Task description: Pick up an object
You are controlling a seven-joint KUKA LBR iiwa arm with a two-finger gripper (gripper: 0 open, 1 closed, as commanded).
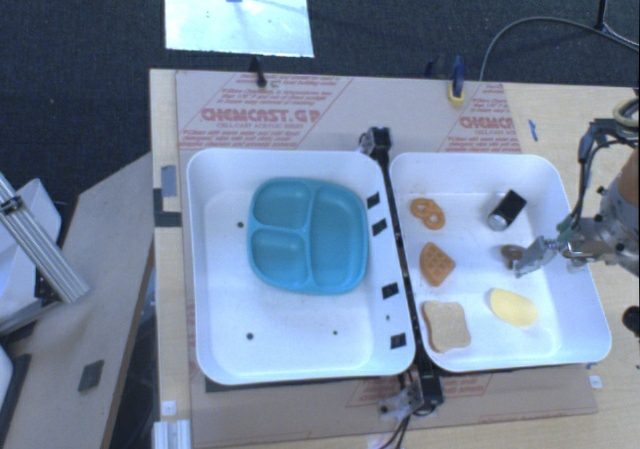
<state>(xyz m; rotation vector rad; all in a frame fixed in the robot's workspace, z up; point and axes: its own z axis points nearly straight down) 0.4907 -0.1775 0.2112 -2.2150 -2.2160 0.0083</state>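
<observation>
Worktop (pixel 300 107): tan board, two white bins side by side.
Fingers (pixel 530 257): right of frame, over right bin (pixel 570 187); open or shut, cannot tell.
Nearest: brown piece (pixel 512 254), touching tip.
Around: yellow piece (pixel 513 308), black cylinder (pixel 507 209), waffle (pixel 436 264), pretzel (pixel 427 212), toast (pixel 446 326).
Left bin (pixel 220 337): blue divided plate (pixel 306 235).

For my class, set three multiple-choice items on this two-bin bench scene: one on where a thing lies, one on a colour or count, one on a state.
1. Where does the divided plate lie?
A. left bin
B. right bin
C. on the bench outside the bins

2. What colour is the plate?
A. red
B. blue
C. green

3. How does the slice of bread stand to the gripper?
A. clamped in it
B. lying apart from it
C. hanging under it

Answers:
1 A, since it sits in the left bin.
2 B, its surface is light blue.
3 B, the bread lies at the right bin's near left corner, away from the gripper.
</observation>
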